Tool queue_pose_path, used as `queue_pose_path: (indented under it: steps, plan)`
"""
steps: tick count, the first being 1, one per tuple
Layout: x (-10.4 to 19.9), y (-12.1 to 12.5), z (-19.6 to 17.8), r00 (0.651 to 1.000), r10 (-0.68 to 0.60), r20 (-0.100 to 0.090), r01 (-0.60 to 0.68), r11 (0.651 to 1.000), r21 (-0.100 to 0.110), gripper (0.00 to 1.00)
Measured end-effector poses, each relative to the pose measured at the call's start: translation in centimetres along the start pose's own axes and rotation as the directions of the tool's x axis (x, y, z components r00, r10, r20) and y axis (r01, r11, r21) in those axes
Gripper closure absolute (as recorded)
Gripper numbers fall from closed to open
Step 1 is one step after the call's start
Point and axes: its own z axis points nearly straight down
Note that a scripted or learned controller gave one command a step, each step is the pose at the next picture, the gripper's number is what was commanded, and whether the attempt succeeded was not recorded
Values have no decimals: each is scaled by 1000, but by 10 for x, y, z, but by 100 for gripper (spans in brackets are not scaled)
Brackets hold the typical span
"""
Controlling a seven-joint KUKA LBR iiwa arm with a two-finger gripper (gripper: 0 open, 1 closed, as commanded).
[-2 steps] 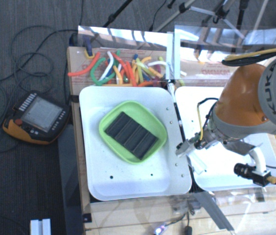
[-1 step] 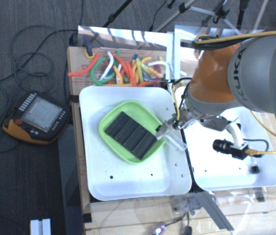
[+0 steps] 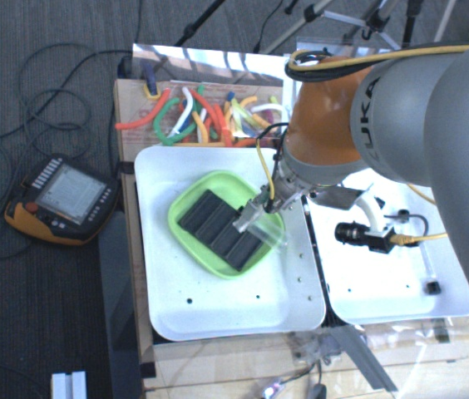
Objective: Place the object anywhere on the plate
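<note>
From where I stand, the left bin (image 3: 218, 314) has open white floor along its front and left side, free for a reach. The green plate (image 3: 186, 199) takes up its middle, and a dark ribbed object (image 3: 209, 223) covers most of the plate. The pincer (image 3: 255, 221) hangs over the plate's right rim, with the thick grey arm (image 3: 401, 106) blocking the way in from the right. Behind the bin, coloured tubes (image 3: 193, 116) crowd the desk's back edge.
</note>
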Motion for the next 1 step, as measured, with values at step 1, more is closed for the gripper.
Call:
queue_pose_path:
  steps: [1]
  plan:
    - [0, 0, 0, 1000, 0, 0, 0, 1000, 0, 0]
